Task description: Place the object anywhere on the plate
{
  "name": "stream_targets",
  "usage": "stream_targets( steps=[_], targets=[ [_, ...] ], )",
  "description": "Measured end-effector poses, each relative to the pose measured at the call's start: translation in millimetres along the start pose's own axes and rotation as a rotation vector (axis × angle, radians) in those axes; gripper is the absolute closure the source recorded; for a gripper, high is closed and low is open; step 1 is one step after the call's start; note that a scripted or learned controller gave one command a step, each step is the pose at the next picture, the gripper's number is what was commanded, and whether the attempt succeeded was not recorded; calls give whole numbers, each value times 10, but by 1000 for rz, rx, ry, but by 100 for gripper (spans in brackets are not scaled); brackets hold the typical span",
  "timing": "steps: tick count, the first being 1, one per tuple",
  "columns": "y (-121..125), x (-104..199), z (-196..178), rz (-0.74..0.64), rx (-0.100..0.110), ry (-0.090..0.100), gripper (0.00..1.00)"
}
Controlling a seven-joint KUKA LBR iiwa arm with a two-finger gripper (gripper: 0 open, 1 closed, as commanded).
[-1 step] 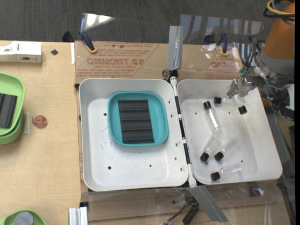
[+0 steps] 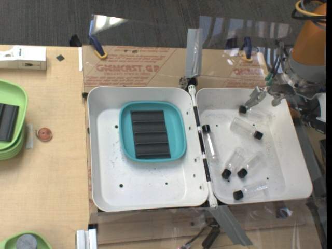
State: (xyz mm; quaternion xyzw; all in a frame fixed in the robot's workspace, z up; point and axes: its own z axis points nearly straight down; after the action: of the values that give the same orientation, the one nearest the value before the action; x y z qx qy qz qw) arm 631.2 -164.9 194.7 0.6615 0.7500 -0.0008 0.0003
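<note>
Hovering over the right bin (image 2: 290, 185) — the gripper (image 2: 265, 96), its grip state impossible to tell.
Clear vials (image 2: 244, 162) lie scattered below — teal plate (image 2: 179, 134) sits left.

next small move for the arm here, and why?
Probably lower the end effector onto the nearest clear tube with a black cap in the right bin. It sits at that bin's top edge with nothing visible between its fingers, all the tubes lie loose there, and the teal plate in the left bin carries none.
</note>
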Motion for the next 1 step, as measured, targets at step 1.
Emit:
stream_targets(
  steps=[1],
  targets=[
    [-402, -405, -714, -41, -1, 0, 0]
  ],
)
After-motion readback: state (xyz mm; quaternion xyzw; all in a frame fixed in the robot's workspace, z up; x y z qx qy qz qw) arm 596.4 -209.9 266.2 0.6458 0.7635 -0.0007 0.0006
